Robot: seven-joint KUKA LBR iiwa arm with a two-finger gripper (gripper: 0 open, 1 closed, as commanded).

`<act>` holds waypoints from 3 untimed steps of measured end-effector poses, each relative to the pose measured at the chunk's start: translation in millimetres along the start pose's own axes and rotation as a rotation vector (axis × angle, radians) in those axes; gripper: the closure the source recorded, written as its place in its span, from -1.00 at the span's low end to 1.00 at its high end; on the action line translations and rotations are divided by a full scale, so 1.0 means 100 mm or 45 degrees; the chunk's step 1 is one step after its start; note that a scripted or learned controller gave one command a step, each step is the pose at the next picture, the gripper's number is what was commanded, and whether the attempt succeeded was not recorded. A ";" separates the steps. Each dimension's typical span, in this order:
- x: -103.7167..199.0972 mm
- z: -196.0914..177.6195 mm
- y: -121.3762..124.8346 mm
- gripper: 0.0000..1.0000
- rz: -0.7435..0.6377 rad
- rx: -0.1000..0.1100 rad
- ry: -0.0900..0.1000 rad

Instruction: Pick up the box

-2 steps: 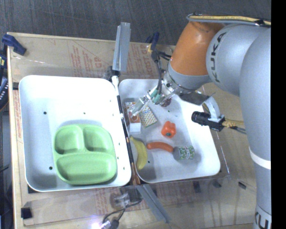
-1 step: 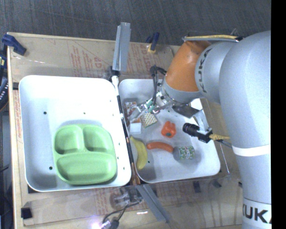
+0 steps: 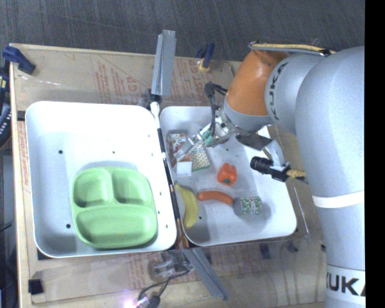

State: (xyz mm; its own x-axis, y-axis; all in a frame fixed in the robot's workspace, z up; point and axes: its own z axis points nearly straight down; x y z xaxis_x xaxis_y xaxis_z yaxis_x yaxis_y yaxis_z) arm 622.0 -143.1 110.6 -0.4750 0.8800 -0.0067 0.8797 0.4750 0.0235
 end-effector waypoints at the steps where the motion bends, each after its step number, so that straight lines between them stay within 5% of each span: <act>1: -0.17 -0.02 -0.25 -1.00 -0.049 -0.014 -0.010; 2: -0.16 -0.13 -0.23 1.00 -0.056 -0.012 -0.007; 3: -0.25 -1.22 0.13 1.00 -0.551 0.026 0.010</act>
State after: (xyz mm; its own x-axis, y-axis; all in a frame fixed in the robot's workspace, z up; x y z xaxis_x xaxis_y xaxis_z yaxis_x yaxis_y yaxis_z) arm 642.8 -159.7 232.9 -0.8003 0.5996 -0.0037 0.5996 0.8003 0.0006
